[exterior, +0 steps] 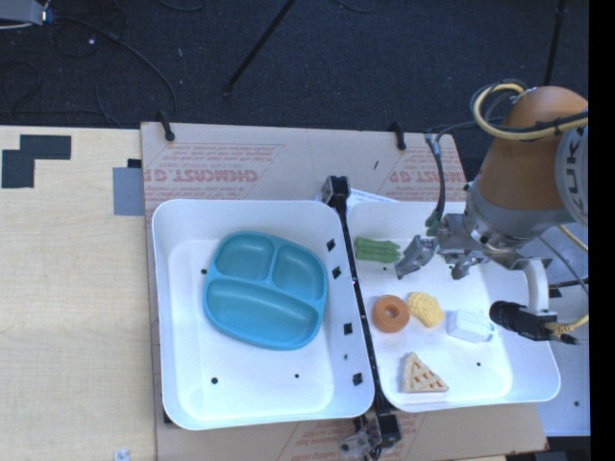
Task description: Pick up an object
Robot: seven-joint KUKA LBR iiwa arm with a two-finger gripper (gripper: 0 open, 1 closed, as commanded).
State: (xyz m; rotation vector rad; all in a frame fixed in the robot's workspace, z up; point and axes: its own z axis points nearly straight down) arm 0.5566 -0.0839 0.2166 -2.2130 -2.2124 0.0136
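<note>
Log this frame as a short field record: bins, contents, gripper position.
left bin: holds a blue divided plastic plate
right bin: green toy vegetable, orange toy doughnut, yellow toy corn piece, small white block, tan toy wedge
gripper: over right bin, beside the green toy vegetable
held object: none visible between the gripper's parts

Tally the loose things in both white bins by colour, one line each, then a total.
Blue: 1, the blue plastic divided plate
Green: 1, the green vegetable piece
Orange: 1, the orange ring doughnut
Yellow: 1, the yellow corn piece
White: 1, the small white block
Tan: 1, the tan wedge slice
Total: 6
</note>
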